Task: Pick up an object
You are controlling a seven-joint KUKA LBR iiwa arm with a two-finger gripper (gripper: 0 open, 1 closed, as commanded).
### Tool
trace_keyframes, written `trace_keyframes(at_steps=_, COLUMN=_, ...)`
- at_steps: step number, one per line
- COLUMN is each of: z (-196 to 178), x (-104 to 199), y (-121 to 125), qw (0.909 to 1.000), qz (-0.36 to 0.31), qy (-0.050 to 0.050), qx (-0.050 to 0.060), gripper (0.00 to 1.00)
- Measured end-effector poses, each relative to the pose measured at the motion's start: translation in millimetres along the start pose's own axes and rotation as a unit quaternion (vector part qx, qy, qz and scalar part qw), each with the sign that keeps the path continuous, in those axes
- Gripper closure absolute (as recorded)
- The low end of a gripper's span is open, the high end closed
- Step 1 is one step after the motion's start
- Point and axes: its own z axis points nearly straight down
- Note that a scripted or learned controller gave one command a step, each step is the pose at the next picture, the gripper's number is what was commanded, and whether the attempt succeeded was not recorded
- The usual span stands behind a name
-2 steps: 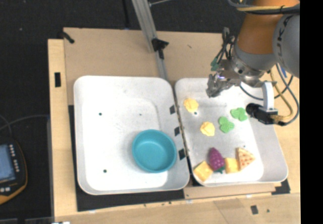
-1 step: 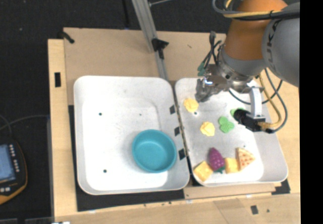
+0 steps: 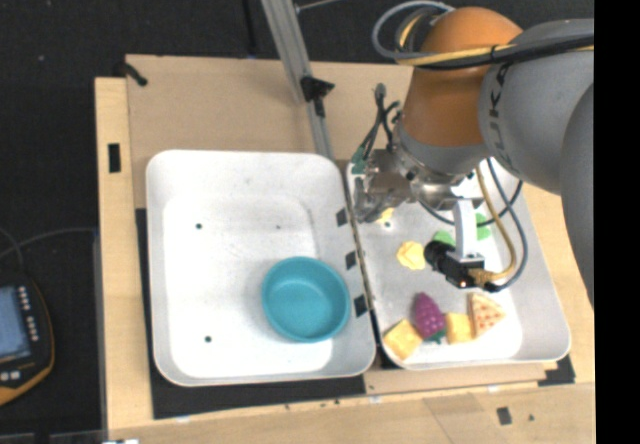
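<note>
My gripper [image 3: 373,198] hangs low over the far left corner of the right bin [image 3: 540,304], close to the wall between the two bins. Nothing shows in its grasp. Toy food lies in that bin: a small yellow piece [image 3: 410,254] just right of and nearer than the gripper, a purple bunch of grapes [image 3: 428,315], a yellow cheese wedge [image 3: 402,338], a little yellow block [image 3: 458,328] and a pizza slice [image 3: 486,312] near the front wall. A green item [image 3: 484,224] peeks out from behind the arm's cables.
A blue bowl [image 3: 304,298] sits in the left bin [image 3: 200,232], near its front right corner. A slanted metal pole [image 3: 290,42] rises behind the bins. The bulky grey and orange arm [image 3: 470,92] covers the right bin's far part. A black connector [image 3: 450,262] hangs beside the yellow piece.
</note>
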Motion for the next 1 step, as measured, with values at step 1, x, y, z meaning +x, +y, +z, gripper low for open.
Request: trace_keyframes(at_steps=1, z=8.2, x=46.0, y=-28.0, qw=1.0, qz=0.0, qy=0.0, qx=0.0, gripper=1.0)
